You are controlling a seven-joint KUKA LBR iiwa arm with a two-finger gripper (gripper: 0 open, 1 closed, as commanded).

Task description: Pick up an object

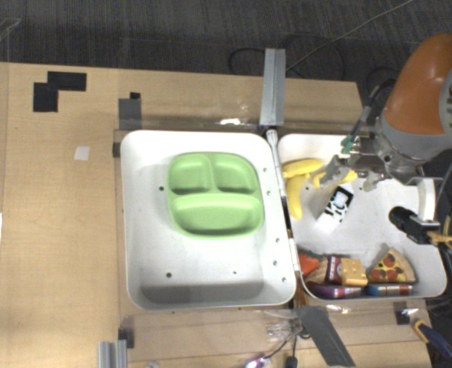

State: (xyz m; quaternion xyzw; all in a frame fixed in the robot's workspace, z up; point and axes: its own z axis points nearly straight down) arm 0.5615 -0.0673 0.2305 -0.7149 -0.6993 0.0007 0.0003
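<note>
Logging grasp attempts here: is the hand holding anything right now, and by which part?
It cannot be told. The hand sits low in the right bin, over the banana and a small black-and-white item, but no grip on either is visible.

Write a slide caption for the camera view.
KUKA arm's gripper reaches into the right bin near a banana; a green tray sits in the left bin.

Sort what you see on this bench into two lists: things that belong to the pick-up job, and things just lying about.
Belonging to the job:
- grey two-finger gripper
- yellow toy banana
- small black-and-white tagged item
- toy pizza slice
- right shallow white bin holding them

Just lying about:
- green divided plastic tray
- left shallow white bin under it
- black cable on the floor
</note>
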